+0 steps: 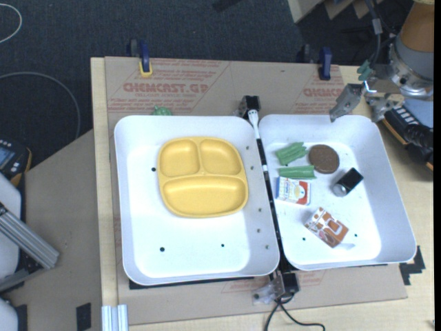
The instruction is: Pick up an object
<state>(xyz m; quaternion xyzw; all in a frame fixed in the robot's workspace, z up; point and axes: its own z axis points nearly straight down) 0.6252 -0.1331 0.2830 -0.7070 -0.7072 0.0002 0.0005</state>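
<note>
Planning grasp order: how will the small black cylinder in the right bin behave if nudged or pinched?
The small black cylinder with a silver end lies on its side on the right white bin floor, so a nudge would probably roll it. It looks rigid and smooth, likely slippery. It lies apart from the round brown disc, leaving pinch room.

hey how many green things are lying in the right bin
2. One green piece lies near the right bin's upper left, beside the brown disc. The other green piece lies just below it, touching the top of the small carton. Nothing looks hidden.
</note>
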